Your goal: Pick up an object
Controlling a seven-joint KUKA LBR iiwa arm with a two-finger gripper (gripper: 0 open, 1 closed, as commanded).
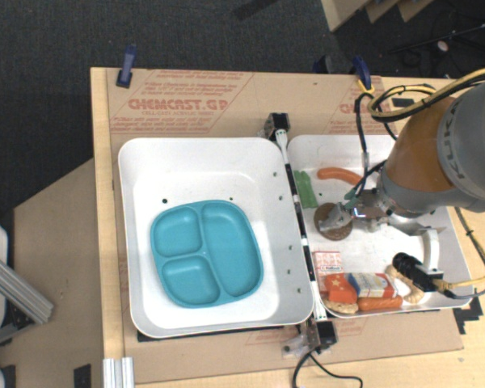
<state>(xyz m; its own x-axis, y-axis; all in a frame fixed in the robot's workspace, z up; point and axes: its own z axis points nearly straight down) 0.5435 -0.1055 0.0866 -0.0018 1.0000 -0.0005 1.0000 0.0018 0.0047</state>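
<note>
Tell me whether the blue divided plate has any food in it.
Empty: the blue divided plate shows three bare compartments, lying flat in the left bin.

At right of frame the arm (436, 156) reaches into the right bin (339, 145), its pincer (349, 211) low over a round brown object (333, 221). A teal divided plate (206, 251) lies in the left bin (194, 160).

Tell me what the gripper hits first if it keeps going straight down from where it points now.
Most likely the brown round object directly under the gripper in the right bin. Depth is unclear from this slanted view, so it may already be touching it.
</note>
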